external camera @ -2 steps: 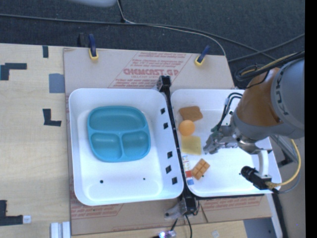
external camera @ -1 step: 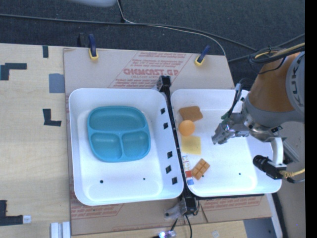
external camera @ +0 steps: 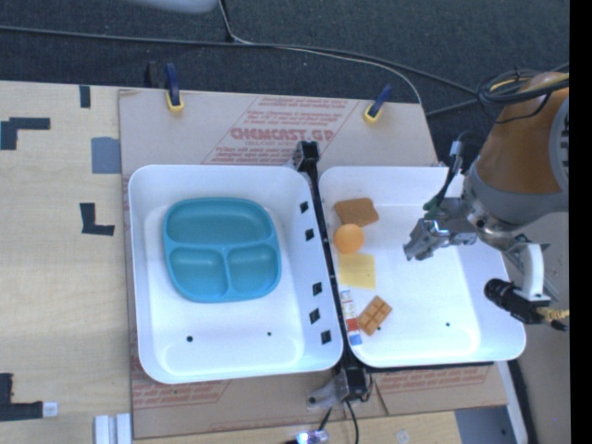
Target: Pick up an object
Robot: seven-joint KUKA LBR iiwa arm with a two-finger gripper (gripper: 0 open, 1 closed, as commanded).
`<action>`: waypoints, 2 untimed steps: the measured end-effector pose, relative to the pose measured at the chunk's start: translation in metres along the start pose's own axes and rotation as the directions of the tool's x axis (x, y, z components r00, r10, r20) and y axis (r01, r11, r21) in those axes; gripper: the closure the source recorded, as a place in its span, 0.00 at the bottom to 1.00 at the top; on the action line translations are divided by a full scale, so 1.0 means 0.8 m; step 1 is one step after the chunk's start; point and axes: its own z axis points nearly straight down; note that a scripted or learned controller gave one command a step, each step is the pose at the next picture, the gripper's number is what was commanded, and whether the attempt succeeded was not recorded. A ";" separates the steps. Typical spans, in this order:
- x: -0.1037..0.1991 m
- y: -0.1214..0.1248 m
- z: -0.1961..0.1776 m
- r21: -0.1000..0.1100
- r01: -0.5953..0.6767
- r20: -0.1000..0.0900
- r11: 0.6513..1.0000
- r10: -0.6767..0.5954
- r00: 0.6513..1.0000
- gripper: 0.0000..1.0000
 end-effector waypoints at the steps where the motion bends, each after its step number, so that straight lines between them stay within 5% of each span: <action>1: 0.068 0.005 -0.008 0.003 0.006 -0.003 1.000 -0.006 1.000 1.00; 2: 0.129 0.028 -0.012 0.003 0.006 -0.002 1.000 -0.006 1.000 1.00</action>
